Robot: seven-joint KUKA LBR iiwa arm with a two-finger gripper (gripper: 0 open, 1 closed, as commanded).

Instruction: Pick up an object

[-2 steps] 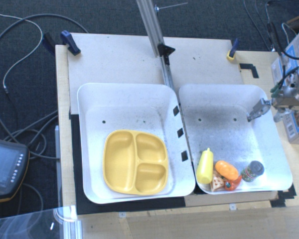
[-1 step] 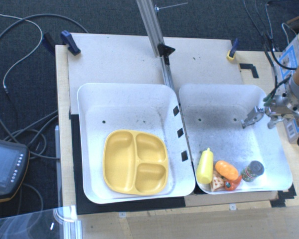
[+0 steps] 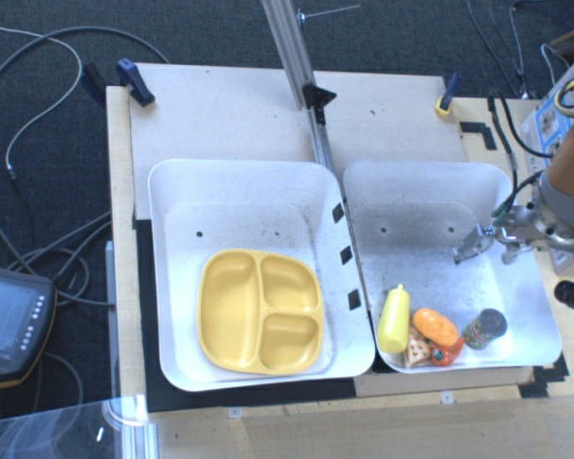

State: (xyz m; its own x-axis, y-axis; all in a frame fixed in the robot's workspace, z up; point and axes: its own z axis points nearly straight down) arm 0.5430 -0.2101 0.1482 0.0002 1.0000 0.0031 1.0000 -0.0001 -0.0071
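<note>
Gripper (image 3: pixel 471 245) hung over the right bin (image 3: pixel 402 189), nothing between its fingers; whether they were apart or together was too blurred to tell. Yellow bottle (image 3: pixel 394 319), orange toy (image 3: pixel 435 328), possibly a carrot, and small can (image 3: pixel 484 328) lay along the near wall. Yellow tray (image 3: pixel 260 310) sat in the left bin (image 3: pixel 231 185).

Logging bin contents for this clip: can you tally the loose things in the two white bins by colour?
Yellow: 2, the yellow plastic divided tray in the left bin and the yellow squeeze bottle in the right bin
Orange: 1, the orange rounded toy
Dark: 1, the small dark can with a metal lid
Mixed colours: 1, the small multicoloured piece
Total: 5
</note>
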